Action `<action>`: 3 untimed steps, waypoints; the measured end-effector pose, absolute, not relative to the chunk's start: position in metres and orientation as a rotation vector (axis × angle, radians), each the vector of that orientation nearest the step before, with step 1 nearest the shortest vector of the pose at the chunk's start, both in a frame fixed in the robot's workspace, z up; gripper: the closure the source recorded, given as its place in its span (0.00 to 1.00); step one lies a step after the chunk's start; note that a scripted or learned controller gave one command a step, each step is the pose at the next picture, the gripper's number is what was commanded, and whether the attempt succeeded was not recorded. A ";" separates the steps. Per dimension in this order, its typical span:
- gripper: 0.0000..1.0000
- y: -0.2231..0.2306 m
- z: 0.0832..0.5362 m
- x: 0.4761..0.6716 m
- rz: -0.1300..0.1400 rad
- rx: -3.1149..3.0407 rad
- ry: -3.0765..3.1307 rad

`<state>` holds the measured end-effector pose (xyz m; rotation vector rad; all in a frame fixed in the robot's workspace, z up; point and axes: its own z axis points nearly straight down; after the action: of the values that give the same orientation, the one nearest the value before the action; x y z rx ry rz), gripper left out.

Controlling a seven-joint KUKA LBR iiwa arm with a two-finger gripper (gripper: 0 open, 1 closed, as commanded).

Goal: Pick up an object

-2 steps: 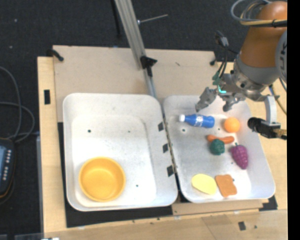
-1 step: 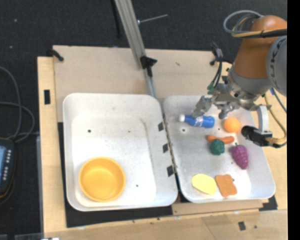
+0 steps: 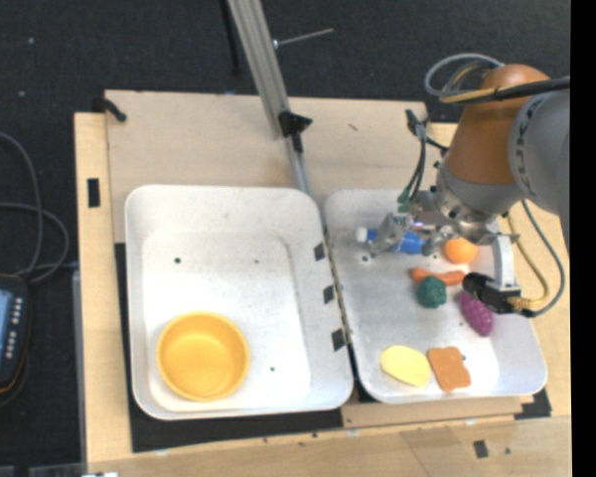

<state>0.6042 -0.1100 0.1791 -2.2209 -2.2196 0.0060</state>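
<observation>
From my console's overhead feed, the claw (image 3: 403, 231) sits low over the far part of the right shallow white bin (image 3: 517, 366), under the grey arm's orange-banded wrist. I cannot tell whether it is wide or narrow, since the wrist covers it from this angle. A small blue piece (image 3: 387, 237) shows right at its tip, and I cannot say whether that is gripped or merely lying there.

The things to pick lie in this same bin. A round orange ball (image 3: 460, 249) rests just beside the claw, toward the right. Nearer to me a small orange carrot-shaped toy (image 3: 439, 276) touches a dark green rounded lump (image 3: 432, 293). A purple eggplant-shaped toy (image 3: 476, 314) lies near them on the right. Along the near edge a flat pale yellow oval piece (image 3: 405, 365) sits just beside a flat orange rectangular piece (image 3: 449, 369).

In the left shallow white bin (image 3: 179, 217) a round yellow plastic bowl (image 3: 203, 355) stands upright in the near left corner, well apart from the claw.
</observation>
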 end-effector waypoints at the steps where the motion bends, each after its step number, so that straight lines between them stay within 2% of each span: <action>1: 0.00 -0.106 0.135 0.606 0.006 -2.222 -2.218; 2: 1.00 -0.107 0.149 0.608 -0.003 -2.228 -2.218; 3: 1.00 -0.117 0.206 0.614 -0.006 -2.230 -2.222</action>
<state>0.6135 -0.1173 0.2061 -2.2295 -2.2225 -0.0055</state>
